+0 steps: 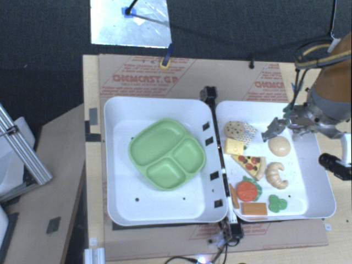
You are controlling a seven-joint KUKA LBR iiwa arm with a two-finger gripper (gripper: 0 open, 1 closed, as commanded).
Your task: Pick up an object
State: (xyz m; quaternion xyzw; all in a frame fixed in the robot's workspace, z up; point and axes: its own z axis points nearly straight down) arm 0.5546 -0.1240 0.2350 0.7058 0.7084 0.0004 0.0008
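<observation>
Gripper point(273, 130): above right bin point(324, 202), finger state cannot be told. Beige egg-shaped piece point(279, 146), smooth and pale, just beside it; long axis runs roughly left-right, orientation otherwise unclear.

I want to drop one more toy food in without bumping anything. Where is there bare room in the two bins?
Left bin: bare floor rings the green divided plate, widest along the near edge. Right bin: bare strip right of the croissant and broccoli. Crowded: pizza slice, tomato, cheese beside the divider; gripper above the egg.
</observation>
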